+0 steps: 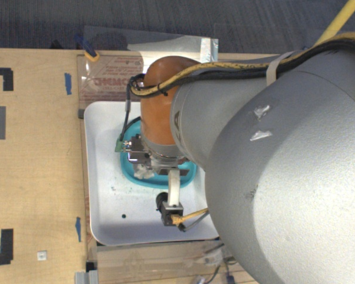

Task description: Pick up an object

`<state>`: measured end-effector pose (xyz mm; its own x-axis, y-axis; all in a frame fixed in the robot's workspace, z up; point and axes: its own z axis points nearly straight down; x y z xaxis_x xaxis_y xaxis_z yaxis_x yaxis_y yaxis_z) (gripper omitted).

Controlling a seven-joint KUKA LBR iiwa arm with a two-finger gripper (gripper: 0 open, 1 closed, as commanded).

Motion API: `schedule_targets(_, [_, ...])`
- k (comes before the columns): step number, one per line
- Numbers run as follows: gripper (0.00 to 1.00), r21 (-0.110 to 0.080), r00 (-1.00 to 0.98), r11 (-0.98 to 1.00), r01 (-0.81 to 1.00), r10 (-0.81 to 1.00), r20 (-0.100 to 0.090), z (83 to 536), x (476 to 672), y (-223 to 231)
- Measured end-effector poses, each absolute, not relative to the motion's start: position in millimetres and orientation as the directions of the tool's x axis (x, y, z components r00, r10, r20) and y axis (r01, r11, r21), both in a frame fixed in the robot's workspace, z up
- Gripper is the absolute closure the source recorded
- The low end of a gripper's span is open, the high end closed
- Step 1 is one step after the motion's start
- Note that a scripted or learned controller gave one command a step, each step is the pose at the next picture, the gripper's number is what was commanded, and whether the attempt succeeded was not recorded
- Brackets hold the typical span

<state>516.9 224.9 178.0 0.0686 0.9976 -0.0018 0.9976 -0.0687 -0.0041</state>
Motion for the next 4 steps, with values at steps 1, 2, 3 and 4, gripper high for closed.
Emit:
schedule_targets(1, [1.00, -0.001, 0.348, -0.348, 0.937, 0.937, 0.000, 218, 491.4, 225])
schedule_targets(2, [1.00, -0.004, -0.083, 0.083, 0.997, 0.997, -0.001, 207, 484.1, 225])
schedule_targets(3, [1.00, 0.006, -0.561, 0.561, 0.827, 0.827, -0.002, 259, 480.7, 202])
schedule_targets(4, [1.00, 0.001, -0.827, 0.827, 0.562, 0.562, 0.000, 243, 480.0, 195])
